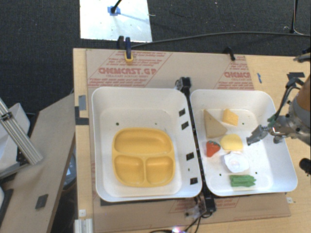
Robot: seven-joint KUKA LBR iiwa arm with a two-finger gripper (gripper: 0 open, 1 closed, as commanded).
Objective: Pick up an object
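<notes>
Gripper (253, 138) over right bin (279, 144), just right of yellow lemon (232, 142); finger state not discernible, nothing seen held. Also in right bin: tan wedge (213, 125), orange block (230, 116), strawberry (213, 148), white cup (236, 163), green piece (242, 180). Yellow divided plate (143, 156) in left bin (104, 130)

Two white bins are sitting on a tan board (160, 64) printed with red lettering. The left bin (104, 144) is showing a yellow divided tray (143, 157). The right bin (282, 171) is showing a tan wedge (213, 125), an orange-yellow block (230, 116), a pale yellow lump (232, 142), a red strawberry with a green top (213, 148), a white piece (236, 162) and a green piece (242, 180). At upper left, a white sheet (114, 13) is carrying a blue mark.
</notes>
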